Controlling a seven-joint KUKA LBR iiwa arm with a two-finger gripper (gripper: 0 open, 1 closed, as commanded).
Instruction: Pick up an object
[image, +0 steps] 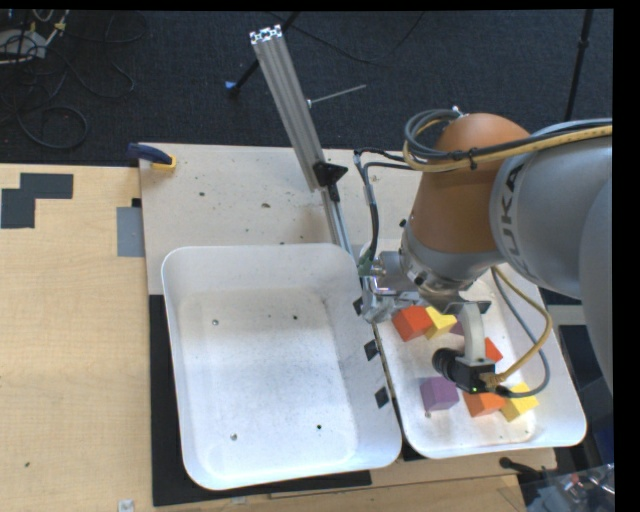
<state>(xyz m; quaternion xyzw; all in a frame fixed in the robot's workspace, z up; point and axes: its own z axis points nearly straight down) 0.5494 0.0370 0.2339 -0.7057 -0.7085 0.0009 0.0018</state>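
Observation:
The right bin (565, 432) holds several small blocks. An orange block (410, 323) and a yellow block (441, 320) lie side by side at its upper left, just under the wrist. A purple block (438, 393) sits lower down. Another orange block (485, 404) and a yellow block (519, 406) lie near the front, and a red-orange piece (493, 350) shows beside the arm. My gripper (385, 292) hangs low over the right bin's left edge, right above the orange block, with the wrist hiding most of it.
The left bin (172, 268) stands beside the right one, their rims touching. A slanted aluminium post (296, 110) rises behind the bins. A blue and yellow clamp (152, 155) lies at the bench's far left corner. The arm covers the right bin's back half.

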